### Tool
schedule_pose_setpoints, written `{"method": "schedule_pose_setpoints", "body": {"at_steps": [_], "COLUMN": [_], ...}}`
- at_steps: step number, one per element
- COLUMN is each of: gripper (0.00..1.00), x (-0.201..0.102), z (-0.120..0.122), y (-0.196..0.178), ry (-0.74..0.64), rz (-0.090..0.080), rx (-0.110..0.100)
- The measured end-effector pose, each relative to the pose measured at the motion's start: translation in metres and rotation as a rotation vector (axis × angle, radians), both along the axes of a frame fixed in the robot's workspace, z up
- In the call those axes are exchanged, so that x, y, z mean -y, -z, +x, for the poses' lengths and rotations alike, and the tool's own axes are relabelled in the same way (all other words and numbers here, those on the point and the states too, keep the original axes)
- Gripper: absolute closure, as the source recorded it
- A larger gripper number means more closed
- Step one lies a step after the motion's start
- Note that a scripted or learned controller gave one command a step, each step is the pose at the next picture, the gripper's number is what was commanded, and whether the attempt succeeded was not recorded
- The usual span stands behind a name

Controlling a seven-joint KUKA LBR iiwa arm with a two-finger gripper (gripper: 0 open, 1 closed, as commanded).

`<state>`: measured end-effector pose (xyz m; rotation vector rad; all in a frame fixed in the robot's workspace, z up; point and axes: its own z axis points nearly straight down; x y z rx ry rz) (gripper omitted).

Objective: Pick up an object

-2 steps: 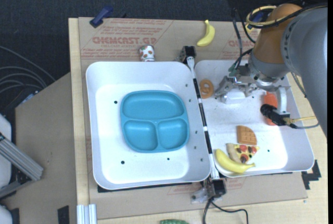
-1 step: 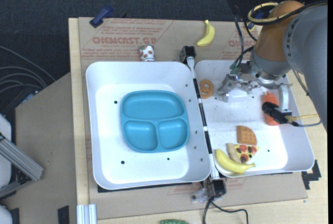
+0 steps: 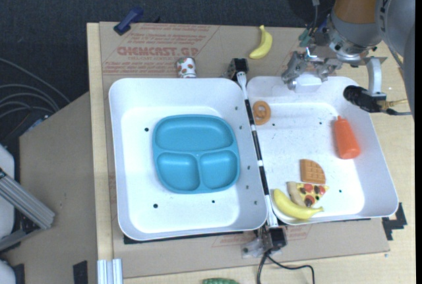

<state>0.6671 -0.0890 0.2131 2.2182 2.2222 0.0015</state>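
In the right bin (image 3: pixel 379 164), five small objects are laid out, any of which could serve as the thing to be picked. A pretzel (image 3: pixel 261 111) is placed near the bin's left wall, closest to the arm. An orange bottle (image 3: pixel 345 138) is laid on its side toward the right wall. A waffle (image 3: pixel 312 172) is set further forward, with a pizza slice (image 3: pixel 308 194) just in front of it and touching a banana (image 3: pixel 293 206) that is curled along the front left corner. The objects are kept mostly apart, which can be judged to leave room for fingers around the pretzel and the bottle, while the crowded front trio would be harder to grasp singly.

The gripper (image 3: pixel 308 73) is held above the rear edge of the right bin, near the pretzel but clear of every object. Nothing is seen between its fingers; whether they are spread or closed cannot be told from this angle. No pick is judged to be made yet.

The left bin (image 3: pixel 132 111) is occupied by a blue divided plate (image 3: pixel 196 153), resting flat at its centre. Outside the bins, on the surface (image 3: pixel 158 45), a second banana (image 3: pixel 261 44) and a small spotted toy (image 3: pixel 186 66) are left behind the bins, out of play.
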Motion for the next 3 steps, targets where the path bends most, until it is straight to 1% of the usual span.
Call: {"method": "schedule_pose_setpoints", "body": {"at_steps": [1, 2, 3], "gripper": [1.0, 1.0, 1.0], "x": [-0.06, -0.026, -0.073], "z": [-0.103, -0.034, -0.025], "y": [-0.043, -0.034, -0.034], "ry": [0.001, 0.002, 0.0], "rz": [0.002, 0.0, 0.001], "rx": [-0.004, -0.002, 0.0]}}
